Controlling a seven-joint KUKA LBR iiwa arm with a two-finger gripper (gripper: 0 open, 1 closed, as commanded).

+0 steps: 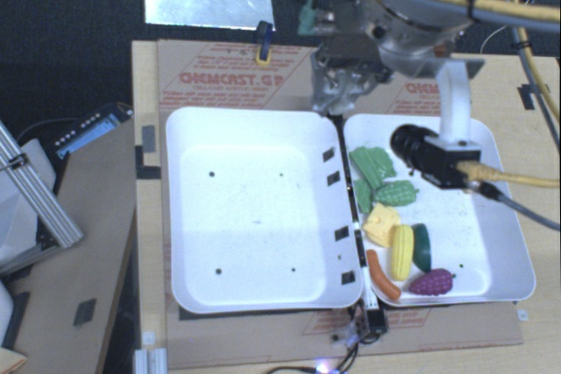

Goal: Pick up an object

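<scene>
Several toy foods lie in the left part of the right bin (491, 215): a green pea pod (372, 164), a knobbly green piece (396, 193), a yellow wedge (380, 225), a corn cob (401, 250), a dark green piece (422, 246), an orange sausage-like piece (382, 274) and purple grapes (431, 282). My gripper (337, 96) hangs over the back rim where the two bins meet, behind the foods and apart from them. Nothing shows in its grasp.
The left bin (254, 123) sits beside the right one, with a row of black clips (337, 206) along the shared wall. A black cylinder on a white bracket (429, 155) with a yellow cable (517, 179) reaches over the right bin's back. Cardboard (228, 74) lies under both bins.
</scene>
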